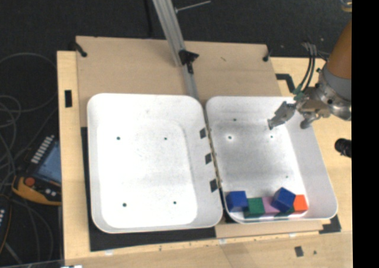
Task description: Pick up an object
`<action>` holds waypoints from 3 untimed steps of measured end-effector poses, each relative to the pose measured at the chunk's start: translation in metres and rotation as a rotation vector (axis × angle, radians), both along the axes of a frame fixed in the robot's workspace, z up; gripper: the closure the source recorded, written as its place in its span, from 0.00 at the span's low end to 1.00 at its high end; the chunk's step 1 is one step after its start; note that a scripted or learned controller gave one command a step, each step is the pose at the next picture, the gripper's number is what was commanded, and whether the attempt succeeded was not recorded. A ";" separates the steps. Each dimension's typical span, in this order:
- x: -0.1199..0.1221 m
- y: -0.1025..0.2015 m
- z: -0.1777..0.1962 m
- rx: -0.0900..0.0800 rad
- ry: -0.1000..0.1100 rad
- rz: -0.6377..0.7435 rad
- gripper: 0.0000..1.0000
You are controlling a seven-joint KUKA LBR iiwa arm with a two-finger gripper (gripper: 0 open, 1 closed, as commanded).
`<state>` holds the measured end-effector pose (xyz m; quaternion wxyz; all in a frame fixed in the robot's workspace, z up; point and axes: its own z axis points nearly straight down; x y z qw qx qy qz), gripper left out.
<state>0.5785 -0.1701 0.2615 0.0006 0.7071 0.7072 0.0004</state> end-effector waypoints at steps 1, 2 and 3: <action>0.010 0.041 -0.151 0.001 0.007 0.004 0.00; 0.006 0.035 0.001 -0.003 -0.009 0.004 0.00; 0.006 0.088 0.039 0.000 -0.006 0.008 0.00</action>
